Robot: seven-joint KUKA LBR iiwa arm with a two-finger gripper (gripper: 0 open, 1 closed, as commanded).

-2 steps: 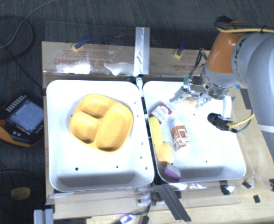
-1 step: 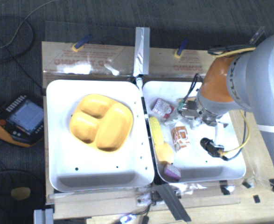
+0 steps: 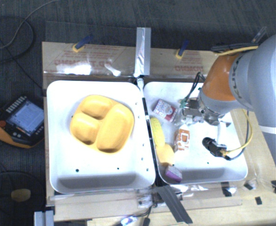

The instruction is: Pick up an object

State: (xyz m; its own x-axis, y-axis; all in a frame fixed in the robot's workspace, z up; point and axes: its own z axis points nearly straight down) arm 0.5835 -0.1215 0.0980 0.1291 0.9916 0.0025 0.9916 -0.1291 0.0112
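Two white bins sat side by side on the bench. The left bin (image 3: 58, 173) held one thing, a big yellow lumpy shape (image 3: 101, 123) like three soft buns stuck together. It lay a little toward 12 o'clock from the middle of that bin, well apart from the walls.

The right bin (image 3: 232, 171) held more things. A yellow corn cob (image 3: 156, 131) lay along the wall at 9 o'clock, close to the divider between the bins. Just past it toward 6 o'clock sat a small yellow block (image 3: 165, 154), touching the cob's end or very near it. A little purple thing (image 3: 173, 174) lay in the corner at 7 o'clock, just beside the block. A small red and white packet (image 3: 163, 109) lay toward 11 o'clock. An orange and white packet (image 3: 182, 139) lay near the middle of the bin, just beside the block.

The grey arm with its orange band (image 3: 222, 81) reached in from 3 o'clock. Its gripper (image 3: 192, 113) was low in the right bin, between the two packets and toward 12 o'clock from the orange one. I could not tell if its jaws were open or closed, or if anything was between them. A black cable plug (image 3: 213, 146) hung below the wrist on a yellow wire.

A hand controller (image 3: 18, 122) with a screen lay on the floor at 9 o'clock, well apart from the bins.
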